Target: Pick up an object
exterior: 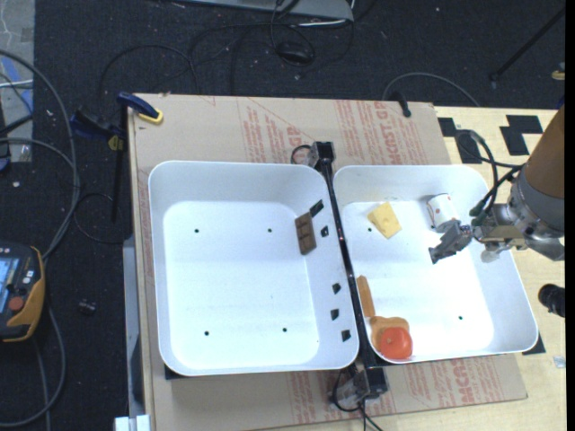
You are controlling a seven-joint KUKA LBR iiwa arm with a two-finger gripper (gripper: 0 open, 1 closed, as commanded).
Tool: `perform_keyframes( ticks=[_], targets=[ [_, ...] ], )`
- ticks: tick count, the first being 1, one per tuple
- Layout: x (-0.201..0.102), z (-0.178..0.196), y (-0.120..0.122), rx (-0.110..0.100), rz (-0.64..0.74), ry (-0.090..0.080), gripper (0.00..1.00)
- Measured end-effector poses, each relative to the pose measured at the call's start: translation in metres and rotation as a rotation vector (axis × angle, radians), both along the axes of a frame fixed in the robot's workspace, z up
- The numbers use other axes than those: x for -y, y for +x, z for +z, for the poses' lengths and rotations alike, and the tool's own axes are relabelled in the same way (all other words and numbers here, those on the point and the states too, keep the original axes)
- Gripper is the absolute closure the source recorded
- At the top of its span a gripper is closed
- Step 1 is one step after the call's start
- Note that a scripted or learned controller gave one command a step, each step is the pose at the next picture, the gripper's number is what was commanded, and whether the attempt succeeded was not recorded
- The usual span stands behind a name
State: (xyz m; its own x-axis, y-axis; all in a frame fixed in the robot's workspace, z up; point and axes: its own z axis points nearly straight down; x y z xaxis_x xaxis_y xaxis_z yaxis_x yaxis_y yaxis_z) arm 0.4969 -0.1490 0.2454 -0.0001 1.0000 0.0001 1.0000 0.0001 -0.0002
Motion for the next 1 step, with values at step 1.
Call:
perform_keyframes(
  ticks=[1],
  targets=[
    [0.0000, 0.0101, 0.0002, 0.000, 0.000, 0.000, 1.00]
  ],
)
